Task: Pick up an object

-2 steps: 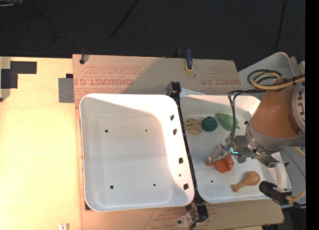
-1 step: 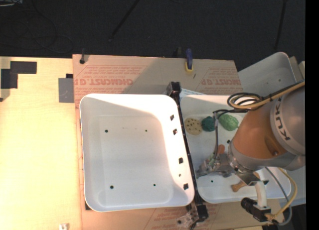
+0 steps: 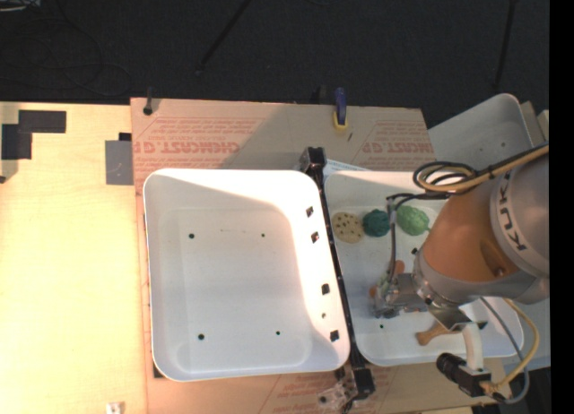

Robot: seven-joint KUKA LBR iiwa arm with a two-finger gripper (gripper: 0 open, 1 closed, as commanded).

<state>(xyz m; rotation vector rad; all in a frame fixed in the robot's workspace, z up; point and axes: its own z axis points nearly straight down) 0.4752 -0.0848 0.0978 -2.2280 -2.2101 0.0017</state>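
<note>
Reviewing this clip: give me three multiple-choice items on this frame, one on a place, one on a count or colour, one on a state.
1. The small objects lie in: A) the left bin B) the right bin C) the wooden bench.
2. The object nearest the divider between the bins, beside the dark green one, is: A) red B) blue C) beige.
3. The arm is: A) over the right bin B) over the left bin C) off the bench.

Answers: B, they sit on the right bin's floor; C, the speckled beige disc; A, its orange band hangs above that bin.

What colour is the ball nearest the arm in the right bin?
Light green ball, seen in the camera view.
</note>
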